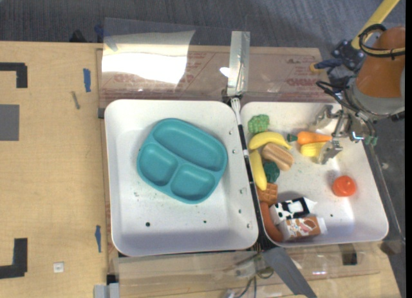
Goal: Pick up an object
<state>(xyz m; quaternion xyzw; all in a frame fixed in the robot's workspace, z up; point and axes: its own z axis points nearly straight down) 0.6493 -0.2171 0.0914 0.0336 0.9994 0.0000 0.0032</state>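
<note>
The right bin (376, 216) holds the loose objects. An orange carrot (310, 138) lies beside a small yellow piece (309, 150). My gripper (328, 134) hovers low at the carrot's right end, open, with one finger (322, 118) behind the carrot and the other in front of it. Nothing is lifted. A yellow banana (260, 156), a tan bread roll (277, 155) and a green broccoli (259, 123) crowd the bin's left side. A red-orange tomato (344, 186) sits alone toward the right.
A cow-print milk carton (297, 217) lies at the right bin's front, with a brown piece (268, 194) and a dark teal piece (271, 172) above it. The left bin (129, 219) holds a teal divided plate (183, 159). A clear panel (161, 65) stands behind the bins.
</note>
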